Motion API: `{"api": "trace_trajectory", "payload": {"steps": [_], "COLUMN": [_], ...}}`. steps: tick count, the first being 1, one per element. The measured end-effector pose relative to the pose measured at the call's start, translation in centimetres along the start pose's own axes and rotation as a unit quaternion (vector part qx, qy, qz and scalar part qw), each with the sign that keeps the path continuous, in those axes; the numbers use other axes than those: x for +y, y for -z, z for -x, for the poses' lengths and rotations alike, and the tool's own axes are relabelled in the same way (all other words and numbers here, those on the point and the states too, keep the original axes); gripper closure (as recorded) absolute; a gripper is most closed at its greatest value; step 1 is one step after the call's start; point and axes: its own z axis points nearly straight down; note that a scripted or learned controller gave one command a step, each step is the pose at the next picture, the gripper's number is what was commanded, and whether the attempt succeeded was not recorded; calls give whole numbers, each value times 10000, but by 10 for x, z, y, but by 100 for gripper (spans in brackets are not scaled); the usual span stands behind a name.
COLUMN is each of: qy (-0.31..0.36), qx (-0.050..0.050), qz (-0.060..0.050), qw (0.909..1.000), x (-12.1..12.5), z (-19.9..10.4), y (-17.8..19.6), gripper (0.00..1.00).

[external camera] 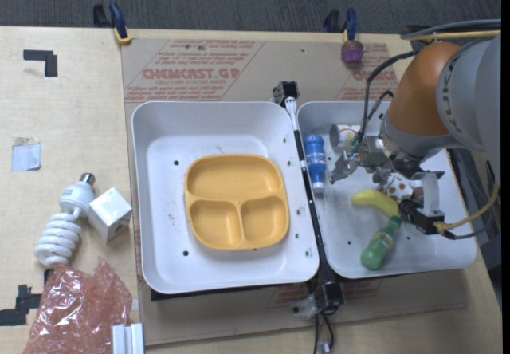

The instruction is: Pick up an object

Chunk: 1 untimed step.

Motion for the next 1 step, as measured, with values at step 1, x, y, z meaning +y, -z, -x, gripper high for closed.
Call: {"api": "trace_trajectory", "payload": {"steps": [1], "qy": [11], "qx": [8], "qz": [-21], "qw": [10000], "x": [-23], "z": [1], "y": [-21], "gripper": [0]}}
